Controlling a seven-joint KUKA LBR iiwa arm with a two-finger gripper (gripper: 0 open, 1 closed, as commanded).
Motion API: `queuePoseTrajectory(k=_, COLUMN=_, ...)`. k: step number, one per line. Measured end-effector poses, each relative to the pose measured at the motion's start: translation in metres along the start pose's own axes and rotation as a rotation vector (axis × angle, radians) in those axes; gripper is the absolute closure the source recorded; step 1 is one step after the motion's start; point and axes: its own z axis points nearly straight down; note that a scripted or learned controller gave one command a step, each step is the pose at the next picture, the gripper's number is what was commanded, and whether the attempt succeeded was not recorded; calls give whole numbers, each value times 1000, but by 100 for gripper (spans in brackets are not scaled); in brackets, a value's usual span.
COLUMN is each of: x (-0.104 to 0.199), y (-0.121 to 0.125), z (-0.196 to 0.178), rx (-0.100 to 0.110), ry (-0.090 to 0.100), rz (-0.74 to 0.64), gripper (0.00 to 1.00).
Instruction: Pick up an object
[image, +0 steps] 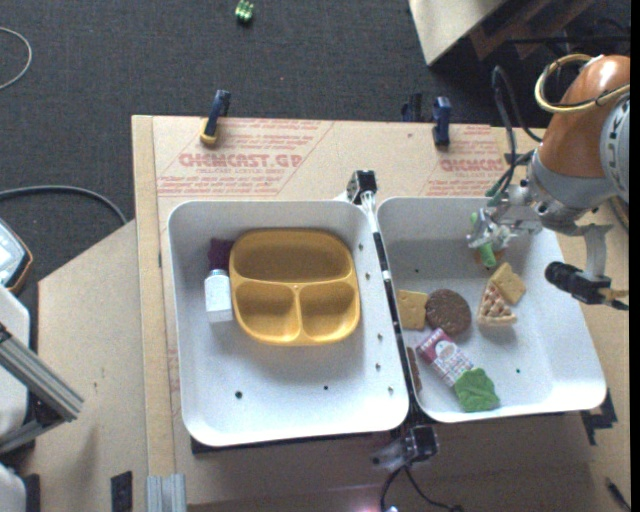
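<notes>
Camera view shows the gripper (487, 238) low over the far part of the right bin (560, 385), its tip at a small green object (487, 252) that lies just beyond the pizza slice (497, 303). Whether the jaws are wide, narrow or closed on that green piece cannot be told, as the wrist hardware covers them. So the pick looks under way but not done: nothing is clearly lifted, and the green object seems to sit on or close to the bin floor. The other candidates lie untouched nearer the front: a cracker (411, 308), a brown round cookie (449, 312), a red and white packet (444, 357) and a green leaf (477, 391). In the left bin (290, 405) sits a yellow divided plate (295, 285) with a small white bottle (218, 295) beside it. The arm's upper part is cut off at the frame's right edge.
</notes>
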Motion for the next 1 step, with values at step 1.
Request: queuePoseTrajectory(k=1, x=8, y=8, z=-54, rx=0, ry=1, rz=-2, gripper=100)
